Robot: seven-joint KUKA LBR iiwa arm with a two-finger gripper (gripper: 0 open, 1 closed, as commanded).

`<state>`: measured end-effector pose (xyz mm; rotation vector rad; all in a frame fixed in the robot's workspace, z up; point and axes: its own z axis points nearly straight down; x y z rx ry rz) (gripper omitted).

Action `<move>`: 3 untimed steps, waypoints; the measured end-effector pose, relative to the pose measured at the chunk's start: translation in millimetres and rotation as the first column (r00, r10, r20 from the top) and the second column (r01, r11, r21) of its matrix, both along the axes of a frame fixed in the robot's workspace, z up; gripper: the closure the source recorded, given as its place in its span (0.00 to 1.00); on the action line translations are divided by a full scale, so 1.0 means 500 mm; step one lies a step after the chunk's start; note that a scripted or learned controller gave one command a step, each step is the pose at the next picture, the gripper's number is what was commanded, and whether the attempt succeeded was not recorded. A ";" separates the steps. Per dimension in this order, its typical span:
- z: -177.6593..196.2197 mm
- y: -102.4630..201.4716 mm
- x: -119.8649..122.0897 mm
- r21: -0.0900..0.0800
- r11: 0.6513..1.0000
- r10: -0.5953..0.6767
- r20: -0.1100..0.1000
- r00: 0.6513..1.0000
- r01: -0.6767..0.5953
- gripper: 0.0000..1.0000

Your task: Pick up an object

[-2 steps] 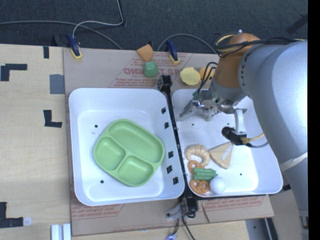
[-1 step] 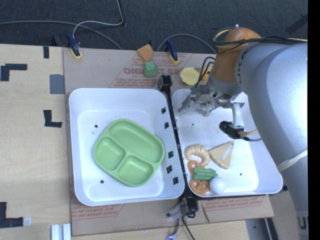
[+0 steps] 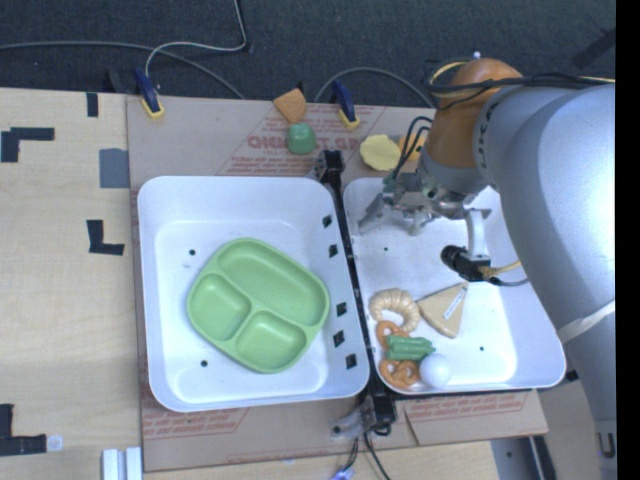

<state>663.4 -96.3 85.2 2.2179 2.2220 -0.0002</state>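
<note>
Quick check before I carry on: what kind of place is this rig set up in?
Most likely a robotics lab bench, not a kitchen. Two white bins sit on cardboard clamped to a wooden bench, loose cables trail behind, and the items are toy food, such as a green divided plate and a pretzel.

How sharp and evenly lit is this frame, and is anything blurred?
Camera view: soft, even light, faint shadows inside the bins, no harsh glare; green tray and toys are crisp; the gripper looks slightly smeared; the arm's grey bulk near the lens is soft.
</note>
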 end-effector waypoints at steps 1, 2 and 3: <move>0.000 -0.004 0.011 0.001 1.000 0.000 -0.001 1.000 0.000 0.00; 0.021 -0.004 0.011 -0.001 1.000 0.001 0.000 1.000 -0.001 1.00; 0.020 -0.004 0.011 -0.002 1.000 0.001 0.000 1.000 -0.001 0.00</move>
